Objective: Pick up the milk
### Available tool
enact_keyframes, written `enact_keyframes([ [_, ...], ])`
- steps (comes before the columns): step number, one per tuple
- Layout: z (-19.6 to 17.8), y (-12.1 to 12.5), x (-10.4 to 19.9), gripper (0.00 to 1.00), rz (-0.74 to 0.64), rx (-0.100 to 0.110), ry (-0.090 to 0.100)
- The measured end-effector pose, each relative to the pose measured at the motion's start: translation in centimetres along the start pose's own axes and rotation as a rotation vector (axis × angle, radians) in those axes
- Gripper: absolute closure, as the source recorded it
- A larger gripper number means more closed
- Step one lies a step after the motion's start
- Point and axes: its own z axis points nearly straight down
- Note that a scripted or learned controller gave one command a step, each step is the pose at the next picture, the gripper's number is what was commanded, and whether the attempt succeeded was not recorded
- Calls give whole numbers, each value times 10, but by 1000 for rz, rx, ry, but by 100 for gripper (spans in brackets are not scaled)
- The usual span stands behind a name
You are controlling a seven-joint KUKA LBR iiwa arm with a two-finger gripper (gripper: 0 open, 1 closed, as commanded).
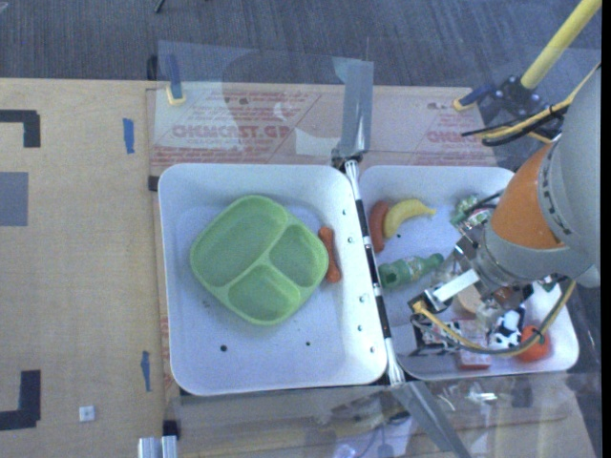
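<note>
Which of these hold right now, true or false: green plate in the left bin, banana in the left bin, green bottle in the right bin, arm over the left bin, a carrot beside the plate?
1. The green divided plate lies in the left bin. True.
2. The banana lies in the left bin. False: it is in the right bin.
3. The green bottle lies in the right bin. True.
4. The arm is over the left bin. False: it is over the right bin.
5. A carrot lies at the plate's right edge. True.

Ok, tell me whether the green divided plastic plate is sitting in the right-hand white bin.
No, the green divided plastic plate lies in the left white bin, with a small orange carrot by its right edge.
</note>
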Motion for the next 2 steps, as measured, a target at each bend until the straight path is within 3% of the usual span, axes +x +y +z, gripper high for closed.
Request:
enact_keyframes([
  [1, 8, 23, 43, 0, 319, 10, -12],
  [2, -99, -4, 45, 0, 167, 9, -12],
])
